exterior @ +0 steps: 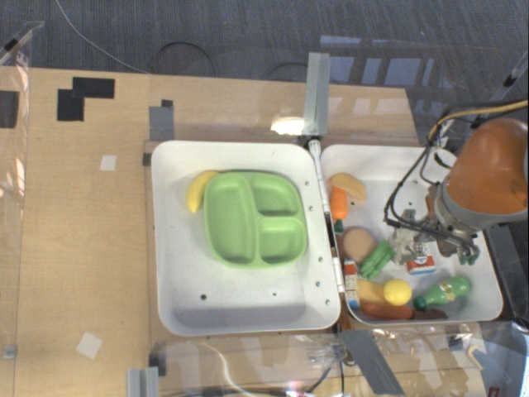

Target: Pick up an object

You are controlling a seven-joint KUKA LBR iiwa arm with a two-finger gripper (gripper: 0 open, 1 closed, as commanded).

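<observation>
Sausage (386,310), lemon (397,292), green bottle (444,290) crowd right bin (494,304) front edge. Gripper (419,248) low over red-white carton (421,263), mid-bin; grip state: cannot tell. Carton likely light, stiff, slick; take across narrow sides.

Left bin (169,246): divided plate (253,218) inside, banana (197,190) at its left edge.
Right bin (488,292): toy foods clustered along the left and near sides, under my arm (488,176).
</observation>
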